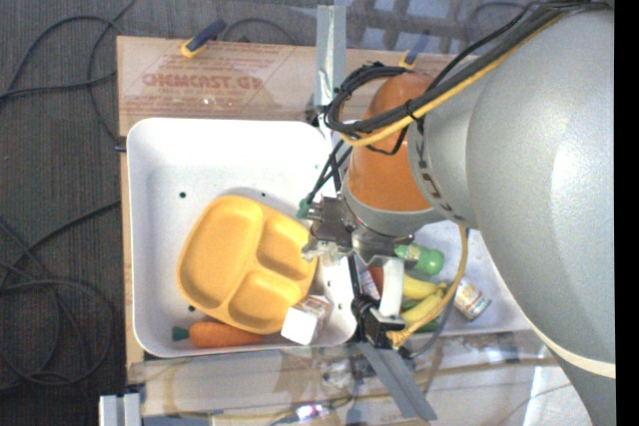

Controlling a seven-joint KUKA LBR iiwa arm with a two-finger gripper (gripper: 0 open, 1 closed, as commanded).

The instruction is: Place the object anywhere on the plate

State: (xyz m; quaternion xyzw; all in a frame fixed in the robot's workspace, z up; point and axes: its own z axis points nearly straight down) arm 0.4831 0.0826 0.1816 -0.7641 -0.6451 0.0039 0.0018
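Pincer [340, 262] sits under the orange-banded wrist, over the wall between the two bins; whether it is wide or narrow cannot be told, and nothing is seen held in it. Yellow divided plate [240, 259] lies just left of the pincer in the left bin [150, 214]. Small white block [303, 322] lies just below-left of the pincer, against the plate's lower right rim. Carrot [225, 335] lies further left, below the plate. Right of the pincer: green piece [427, 261], yellow pieces [419, 300], small can [471, 300].
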